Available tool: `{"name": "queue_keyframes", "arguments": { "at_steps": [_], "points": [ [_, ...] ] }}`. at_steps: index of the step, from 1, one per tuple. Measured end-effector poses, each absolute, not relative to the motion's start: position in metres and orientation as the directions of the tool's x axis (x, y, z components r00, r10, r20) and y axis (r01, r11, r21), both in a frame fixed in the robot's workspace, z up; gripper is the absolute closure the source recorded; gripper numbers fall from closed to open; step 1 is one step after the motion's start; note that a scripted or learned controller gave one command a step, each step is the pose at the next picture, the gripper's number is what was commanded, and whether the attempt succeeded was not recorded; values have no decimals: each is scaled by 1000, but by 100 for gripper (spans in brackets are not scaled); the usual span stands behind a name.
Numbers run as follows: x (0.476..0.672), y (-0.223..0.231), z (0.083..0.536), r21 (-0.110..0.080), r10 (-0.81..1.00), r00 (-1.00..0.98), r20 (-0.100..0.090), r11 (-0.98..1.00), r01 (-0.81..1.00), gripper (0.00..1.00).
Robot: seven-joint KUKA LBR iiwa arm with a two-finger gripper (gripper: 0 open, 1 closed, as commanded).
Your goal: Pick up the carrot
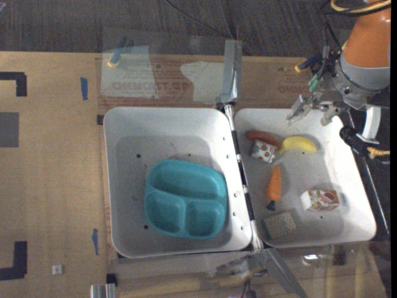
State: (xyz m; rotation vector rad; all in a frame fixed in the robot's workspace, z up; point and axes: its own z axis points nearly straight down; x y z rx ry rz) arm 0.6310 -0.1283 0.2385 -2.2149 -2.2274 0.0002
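The orange carrot (pixel 274 185) lies lengthwise near the middle of the right bin (pixel 353 222), its dark green end pointing toward the front. My gripper (pixel 311 113) hangs above the bin's far edge, up and to the right of the carrot and well apart from it. Its fingers are spread open with nothing between them.
A yellow banana (pixel 299 144), a red sausage (pixel 261 136) and a small printed carton (pixel 263 151) lie just beyond the carrot. A white-and-red carton (pixel 321 199) sits to its right, and a grey sponge (pixel 280 223) at the front. The left bin (pixel 124 135) holds a teal divided tray (pixel 186 198).
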Motion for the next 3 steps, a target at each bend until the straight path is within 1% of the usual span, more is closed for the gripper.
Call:
{"name": "queue_keyframes", "arguments": {
  "at_steps": [1, 2, 3],
  "points": [
    [587, -117, 93, 3, 946, -324, -1, 324, 946, 0],
    [587, -123, 103, 6, 949, -314, -3, 314, 949, 100],
    [587, -123, 103, 6, 950, -313, -3, 313, 950, 0]
  ]
}}
